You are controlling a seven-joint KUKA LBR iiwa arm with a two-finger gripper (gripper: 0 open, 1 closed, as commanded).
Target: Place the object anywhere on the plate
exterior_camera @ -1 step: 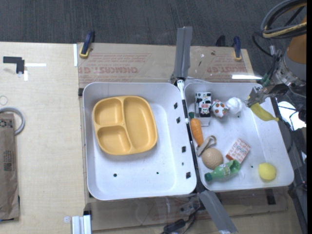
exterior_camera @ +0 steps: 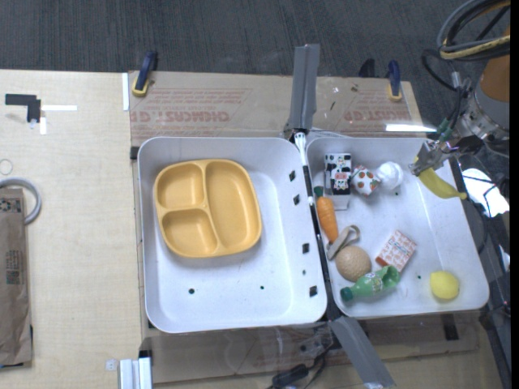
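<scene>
A yellow divided plate lies in the left bin, toward its upper left. The right bin holds several objects: a cow-patterned box, a red-and-white ball, a small white object, a carrot, a brown ball, a green bottle, a snack packet, a lemon and a banana. My gripper hangs over the right bin's upper right corner, right at the banana's upper end. Whether it touches the banana is unclear.
The arm with its orange band and cables comes in at the upper right. A grey divider bar stands between the bins at the back. A cardboard sheet lies behind the bins, and a brown bag sits at the far left.
</scene>
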